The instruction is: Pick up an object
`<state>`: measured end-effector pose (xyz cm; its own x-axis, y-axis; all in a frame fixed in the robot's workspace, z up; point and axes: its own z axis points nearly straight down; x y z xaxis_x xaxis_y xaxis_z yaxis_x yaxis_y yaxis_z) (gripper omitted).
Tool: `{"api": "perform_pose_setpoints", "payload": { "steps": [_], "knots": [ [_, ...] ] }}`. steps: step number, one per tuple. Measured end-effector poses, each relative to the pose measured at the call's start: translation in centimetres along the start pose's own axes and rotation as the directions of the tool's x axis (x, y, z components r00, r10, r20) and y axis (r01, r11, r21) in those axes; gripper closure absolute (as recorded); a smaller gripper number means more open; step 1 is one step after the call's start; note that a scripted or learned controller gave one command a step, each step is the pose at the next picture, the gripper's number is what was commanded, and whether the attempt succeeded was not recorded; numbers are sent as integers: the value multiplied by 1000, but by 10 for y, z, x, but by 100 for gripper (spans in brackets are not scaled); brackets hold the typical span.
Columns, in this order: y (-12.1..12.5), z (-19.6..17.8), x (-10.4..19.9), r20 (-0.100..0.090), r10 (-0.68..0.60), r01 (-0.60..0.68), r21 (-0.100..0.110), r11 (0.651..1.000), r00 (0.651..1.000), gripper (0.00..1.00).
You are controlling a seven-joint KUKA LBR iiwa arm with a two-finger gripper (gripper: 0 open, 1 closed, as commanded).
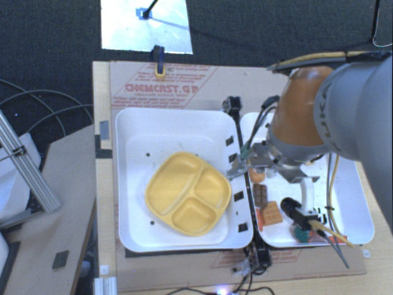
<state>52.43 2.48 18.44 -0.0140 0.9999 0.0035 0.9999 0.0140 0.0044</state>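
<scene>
orange block [271, 214] lies just below the jaws [258, 176].

Two shallow white bins sit side by side on a bench: the left bin [132, 158] and the right bin [359, 217]. They rest on a brown cardboard sheet [184, 82] printed with red lettering, held at its far edge by a blue and yellow clamp [159, 61]. Beyond it, a shiny metal plate [144, 17] lies on dark carpet [43, 35]. Black cables [37, 112] loop at left beside a slanted metal rail [27, 165].
</scene>
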Motion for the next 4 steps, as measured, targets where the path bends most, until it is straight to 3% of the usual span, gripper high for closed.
{"api": "perform_pose_setpoints", "payload": {
  "steps": [1, 2, 3, 4],
  "knots": [
    [35, 0, -61, 6, 16, -16, 0, 1000, 1000, 0],
    [143, -61, 115, -6, -5, 5, -11, 1000, 1000, 0],
    [124, 60, 177, 2, 4, -4, 12, 1000, 1000, 0],
    [140, 103, 209, 1, 8, -8, 3, 1000, 1000, 0]
  ]
}}
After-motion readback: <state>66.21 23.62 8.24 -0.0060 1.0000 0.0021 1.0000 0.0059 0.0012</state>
